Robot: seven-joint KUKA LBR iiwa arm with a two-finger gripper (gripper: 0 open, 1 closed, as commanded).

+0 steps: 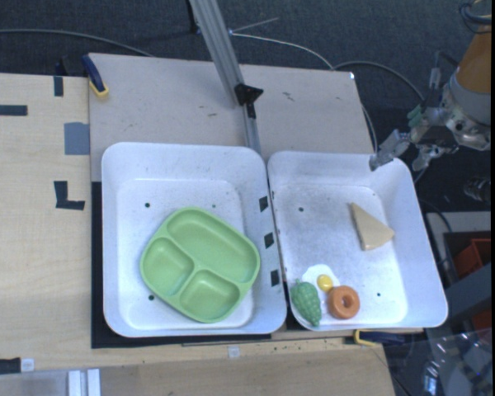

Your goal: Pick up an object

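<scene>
From my remote station I look down on two shallow white plastic bins side by side on the bench. The left bin (pixel 120 221) holds one light green moulded plastic divided plate (pixel 200 264) with three compartments, lying flat toward its near side. The right bin (pixel 417 246) holds four small things: one tan wedge shaped like a slice of cheese (pixel 369 228) right of centre, and, clustered at the near edge, one white toy fried egg with a yellow yolk (pixel 319 280), one bumpy green toy vegetable (pixel 307 303) and one orange ring like a small doughnut (pixel 344 302). The vegetable and ring touch or overlap the egg.

The grey arm's two-finger gripper (pixel 403 148) hangs above the far right corner of the right bin, carrying nothing; I cannot tell whether it is spread or closed.

As I judge it, the risks are plain: the near cluster is packed tight against the bin wall, so a descent there could strike the rim or nudge two pieces at once, and the wedge's sloped faces could slide out of a pinch.
</scene>
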